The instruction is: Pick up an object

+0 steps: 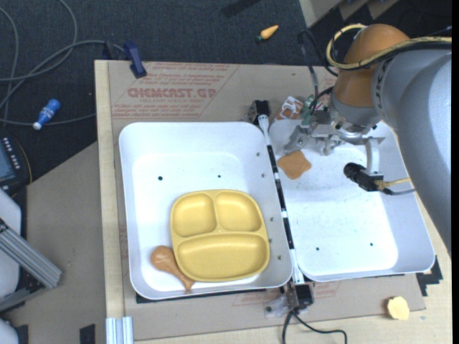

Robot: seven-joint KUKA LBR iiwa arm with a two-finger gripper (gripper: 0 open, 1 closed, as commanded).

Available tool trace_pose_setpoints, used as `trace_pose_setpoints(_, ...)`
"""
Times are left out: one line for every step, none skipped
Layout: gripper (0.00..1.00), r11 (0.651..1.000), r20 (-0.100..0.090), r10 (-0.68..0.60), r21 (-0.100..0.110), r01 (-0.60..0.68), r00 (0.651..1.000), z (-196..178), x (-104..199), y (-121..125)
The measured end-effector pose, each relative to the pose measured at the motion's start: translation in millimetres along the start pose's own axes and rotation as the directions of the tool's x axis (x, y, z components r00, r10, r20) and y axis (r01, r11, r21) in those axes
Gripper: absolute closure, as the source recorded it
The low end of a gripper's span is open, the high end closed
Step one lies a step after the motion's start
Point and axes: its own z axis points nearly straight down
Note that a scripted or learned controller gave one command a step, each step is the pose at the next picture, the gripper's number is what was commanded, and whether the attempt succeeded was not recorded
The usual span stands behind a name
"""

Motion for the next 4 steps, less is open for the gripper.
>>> trace_pose_setpoints(0.00,1.000,0.000,0.001,0.001,-0.001,1.000,0,1,0)
trace_pose_setpoints(0.00,1.000,0.000,0.002,0.006,-0.002,1.000,0,-7,-17)
trace_pose_setpoints(0.00,1.000,-0.001,0.002,0.006,-0.002,1.000,0,-6,-29)
trace_pose_setpoints(1.00,1.000,-0.001,0.002,0.001,-0.002,1.000,-11,-5,-27)
